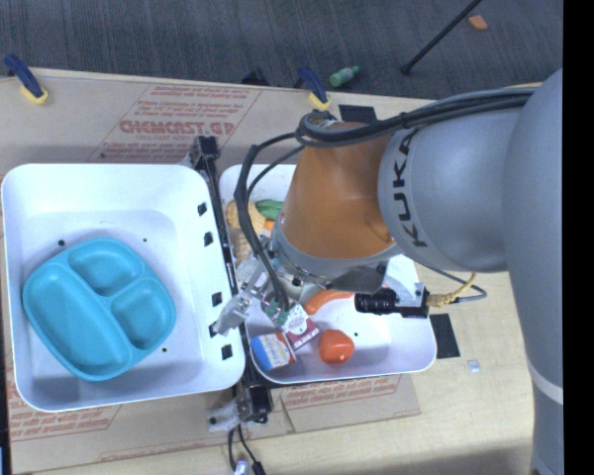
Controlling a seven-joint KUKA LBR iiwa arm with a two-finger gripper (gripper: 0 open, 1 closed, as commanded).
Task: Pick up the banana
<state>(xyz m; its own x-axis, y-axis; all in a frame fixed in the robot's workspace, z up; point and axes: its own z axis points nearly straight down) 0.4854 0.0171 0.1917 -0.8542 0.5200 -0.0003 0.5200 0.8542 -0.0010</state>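
**Arm low in right bin, banana not secured**

You're at the reach/grasp step. The gripper [260,305] sits down in the right bin [416,349], near its left wall, w/ the orange band [337,196] and grey arm [475,176] covering most of the bin. Whether it's released or clenched you can't tell from this angle, and nothing shows as held.

The banana itself: prob the yellowish sliver [237,218] against the bin's left wall, at the far side of the wrist from the gripper. It's mostly hidden by the arm, so treat that ID as a guess.

Next move, as I judge it: confirm where the banana lies, then bring the gripper over it, since the gripper looks to be near the other items instead.

Clutter around the gripper: a small carton [274,350] just beside it, a red tomato [337,345], an orange carrot-like piece [327,300], and sth green [269,208] next to the yellow sliver. Any of these could get grabbed by mistake. The bin wall also crowds the approach.

Left bin [40,191] has a blue divided plate [97,307], well apart from the action
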